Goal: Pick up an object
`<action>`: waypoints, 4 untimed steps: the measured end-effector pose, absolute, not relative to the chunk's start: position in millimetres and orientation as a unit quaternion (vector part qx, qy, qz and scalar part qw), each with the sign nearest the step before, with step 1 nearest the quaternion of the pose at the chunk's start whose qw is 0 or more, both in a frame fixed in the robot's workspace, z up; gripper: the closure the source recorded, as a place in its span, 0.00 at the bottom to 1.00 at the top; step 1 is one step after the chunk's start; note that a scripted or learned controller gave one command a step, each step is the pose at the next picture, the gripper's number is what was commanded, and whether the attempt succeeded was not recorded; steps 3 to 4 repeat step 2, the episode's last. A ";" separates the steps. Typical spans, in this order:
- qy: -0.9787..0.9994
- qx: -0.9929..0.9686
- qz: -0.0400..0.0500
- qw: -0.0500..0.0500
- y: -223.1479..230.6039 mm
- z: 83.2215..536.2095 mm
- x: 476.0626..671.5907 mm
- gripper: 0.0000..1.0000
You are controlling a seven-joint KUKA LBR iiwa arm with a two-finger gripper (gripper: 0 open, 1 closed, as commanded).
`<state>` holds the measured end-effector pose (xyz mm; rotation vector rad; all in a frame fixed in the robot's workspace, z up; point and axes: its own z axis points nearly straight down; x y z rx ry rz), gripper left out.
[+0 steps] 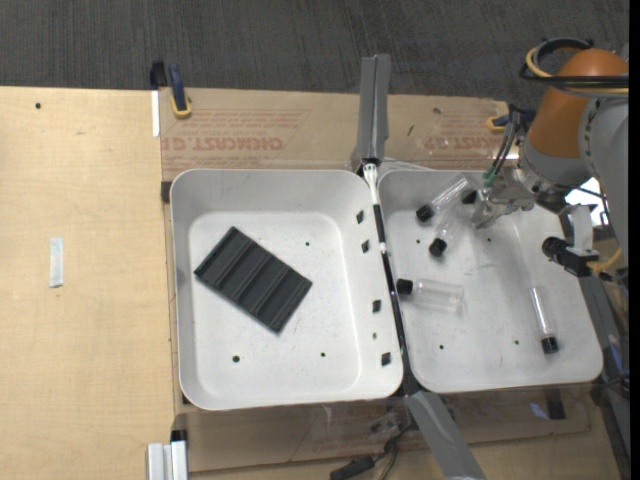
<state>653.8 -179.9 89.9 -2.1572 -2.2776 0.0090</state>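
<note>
- Step: approach/reach. Pincer (487, 208) sat low at the back of the right bin (500, 368), arm coming in from the right with the orange band above it.
- Pincer state: can't tell — tip too small and cluttered to read.
- Nothing visibly held, so I'd judge the pick not yet made.
- Likely target: clear tube (447, 196), black-capped, just left of the pincer, looked touching or nearly so; can't tell which.
- Next move calls for centring over one tube, aligning across its narrow axis, then closing and lifting. Tubes are round and slick, so they'd likely roll out of an off-centre pinch.
- Count, right bin: four clear capped tubes, as far as I could resolve.
  - the one at the pincer
  - second tube (438, 240), left and nearer the camera
  - third tube (432, 293), further forward-left, lying flat
  - fourth tube (541, 318), forward-right of the pincer
- Count, left bin (200, 368): one dark ribbed slab (252, 279), well to the left of the pincer.
- Bins: two.
</note>
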 end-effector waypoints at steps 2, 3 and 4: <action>-0.726 -0.688 0.003 0.002 -179.9 89.9 653.8 0.00; -0.726 -0.688 0.003 0.002 -179.9 89.9 653.8 0.00; -0.726 -0.688 0.003 0.002 -179.9 89.9 653.8 0.00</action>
